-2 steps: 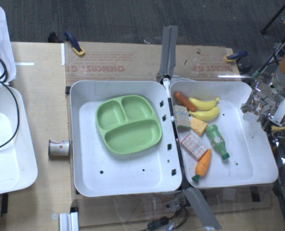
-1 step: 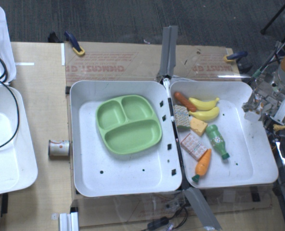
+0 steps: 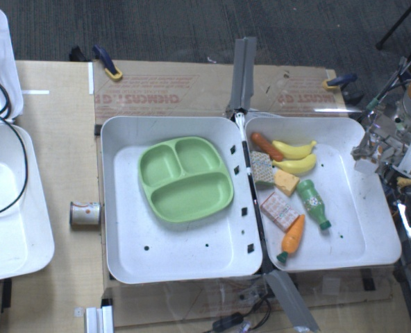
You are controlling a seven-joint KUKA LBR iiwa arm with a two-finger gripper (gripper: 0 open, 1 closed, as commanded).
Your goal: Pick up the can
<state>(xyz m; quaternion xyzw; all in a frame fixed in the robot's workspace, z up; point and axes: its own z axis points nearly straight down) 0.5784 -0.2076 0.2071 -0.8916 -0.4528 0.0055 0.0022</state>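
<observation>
Can: a small can (image 3: 85,214) lies on its side on the bare desk (image 3: 66,96), outside both bins, just left of the left bin's outer wall and level with its lower half; nothing touches it.
Left bin: a shallow white bin (image 3: 122,248) holding a green divided plate (image 3: 185,179) with three compartments, set a little tilted toward its upper middle.
Right bin: a second white bin (image 3: 351,241) joined to the first along a centre seam; its things crowd the left side.
Right bin contents: two yellow bananas (image 3: 296,156) near the top, a reddish sausage (image 3: 266,146) just beside them, a speckled sponge-like block (image 3: 262,167) below that, a yellow cheese wedge (image 3: 286,182), a pink box (image 3: 280,210), a green bottle (image 3: 313,204) lying slantwise, and a carrot (image 3: 293,235) near the lower edge.
Pincer: the pincer (image 3: 372,151) sits at the right bin's upper right rim, well apart from the can and across both bins from it; whether it stands wide or narrow I cannot tell, and nothing is seen held in it.
Desk extras: two blue-and-yellow clamps (image 3: 107,62) at the back edge, a white tub (image 3: 11,207) with a black cable at far left.
</observation>
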